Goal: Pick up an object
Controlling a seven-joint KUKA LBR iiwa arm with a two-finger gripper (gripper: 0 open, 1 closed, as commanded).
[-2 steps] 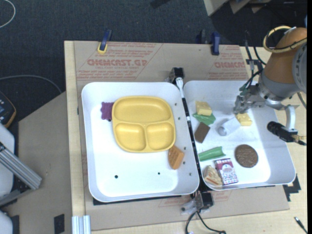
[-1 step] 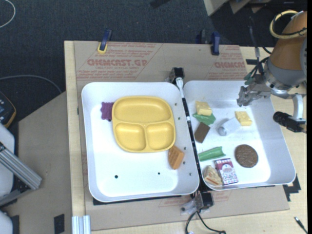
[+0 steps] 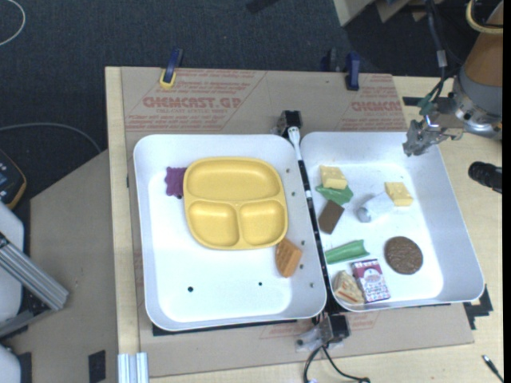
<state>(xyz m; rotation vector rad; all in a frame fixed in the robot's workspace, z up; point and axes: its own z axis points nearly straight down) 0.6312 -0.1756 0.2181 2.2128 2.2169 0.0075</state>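
Hand (image 3: 418,138) hovering at the far right corner of the right bin (image 3: 455,214), nothing picked yet.

I cannot tell from this slanted view whether the hand is spread or pressed together; nothing shows in it. My likeliest target is the green pepper piece (image 3: 345,251), lying flat near the middle of the right bin, just beside the round brown cookie (image 3: 403,255) and above the small red packet (image 3: 372,281). Its long axis runs left-right with a slight rise toward the right, the narrower tip pointing at the left bin (image 3: 160,294). I judge the clean way is to come straight down over its middle, closing across the short width, clear of the packet. The yellow divided plate (image 3: 236,202) sits well apart.
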